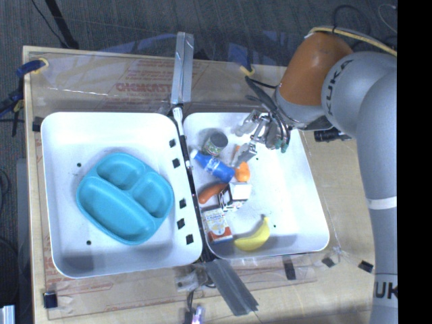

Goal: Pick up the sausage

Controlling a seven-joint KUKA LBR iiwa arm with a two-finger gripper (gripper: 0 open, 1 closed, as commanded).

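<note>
Camera view, looking down at a slant, puts the small reddish-orange sausage (210, 192), a short rounded toy link of what looks like smooth plastic, in the right-hand shallow white bin (307, 201), close against that bin's left wall. It lies tilted, its right end pointing towards the far side. Just beyond it sits a blue bottle-shaped object (212, 165), to its right a small white-and-dark block (239, 192) nearly touching it, and just nearer a red-and-white carton (218, 225). A yellow banana (254, 236) lies near the front, a dark round can (216, 142) further back, and a small orange piece (242, 173) beside the blue object.

By its look the sausage should be light and stiff, with a slick curved skin that could roll or squirt out of a pinch. The best hold would be across its middle, fingers set square to its long axis; the bin wall and the neighbours leave little room on either side.

The grey arm reaches in from the right, its orange band (310, 69) high over the far right corner, wrist bent downward. The two-finger gripper (255, 140) hangs over the far part of the right bin, beyond the sausage and apart from it, fingers seemingly spread a little with nothing between them.

The left bin holds a blue divided plastic plate (125, 196).
</note>
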